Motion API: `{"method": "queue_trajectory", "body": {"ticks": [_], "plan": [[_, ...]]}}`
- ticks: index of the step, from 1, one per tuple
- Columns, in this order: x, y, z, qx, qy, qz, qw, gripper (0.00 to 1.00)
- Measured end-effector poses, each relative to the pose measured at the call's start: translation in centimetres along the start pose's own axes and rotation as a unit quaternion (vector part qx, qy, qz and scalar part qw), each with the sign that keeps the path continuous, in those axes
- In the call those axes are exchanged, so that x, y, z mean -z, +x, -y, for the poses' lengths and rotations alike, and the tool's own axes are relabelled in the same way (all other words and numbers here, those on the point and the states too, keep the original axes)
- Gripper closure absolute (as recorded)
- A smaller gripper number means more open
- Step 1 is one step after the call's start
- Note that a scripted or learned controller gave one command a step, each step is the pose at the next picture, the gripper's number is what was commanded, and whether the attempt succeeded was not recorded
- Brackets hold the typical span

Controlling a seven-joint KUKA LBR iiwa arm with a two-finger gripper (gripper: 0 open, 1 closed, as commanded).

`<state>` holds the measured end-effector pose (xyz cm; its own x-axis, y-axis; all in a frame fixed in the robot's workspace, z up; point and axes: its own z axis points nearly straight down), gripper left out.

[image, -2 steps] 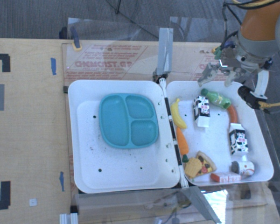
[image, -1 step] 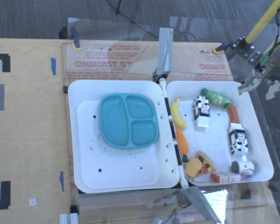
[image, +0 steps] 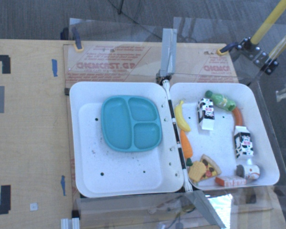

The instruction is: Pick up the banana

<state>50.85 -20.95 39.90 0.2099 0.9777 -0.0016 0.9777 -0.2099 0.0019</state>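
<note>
In the right half of the frame, one white bin (image: pixel 268 142) is holding a scatter of toy food, and a second white bin (image: pixel 78 128) is sitting just beside it on the left, the two meeting along a middle seam. In the left bin one teal plate (image: pixel 131 123) with three compartments is lying flat towards the upper middle.

In the right bin one banana (image: pixel 182 117) is lying at the bin's left edge, close against the seam, running roughly top to bottom with its curve bulging towards the right. Directly below it one carrot (image: pixel 186 144) is lying in the same line, its upper end close to the banana's lower tip. Two milk cartons are lying there: one carton (image: pixel 206 112) near the banana on its right, the other carton (image: pixel 243 143) by the right wall. One green bottle (image: pixel 221 100) is lying tilted at the top, and one orange-red sausage (image: pixel 237 116) is lying just below its right end. Along the bottom one pizza slice (image: pixel 209 166) is resting beside a yellowish piece (image: pixel 197 171), with one red bar (image: pixel 231 181) and one small white round thing (image: pixel 250 171) to the right; what those last three are cannot be told.

On the wooden bench (image: pixel 28 128) two strips of blue tape are sticking, one (image: pixel 54 67) at upper left and one (image: pixel 63 185) at lower left. In the upper right corner two yellow rods (image: pixel 276 11) are slanting across.
</note>
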Motion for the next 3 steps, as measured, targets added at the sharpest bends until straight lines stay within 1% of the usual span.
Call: {"method": "queue_trajectory", "body": {"ticks": [1,2,3], "plan": [[-7.2,0.5,-1.1,-0.047,0.001,-0.001,0.9989,0.0],[-4.1,-0.8,2.1,-0.065,0.0,0.0,0.9979,0.0],[-4.0,-0.5,2.8,-0.142,0.001,0.0,0.9899,0.0]]}}
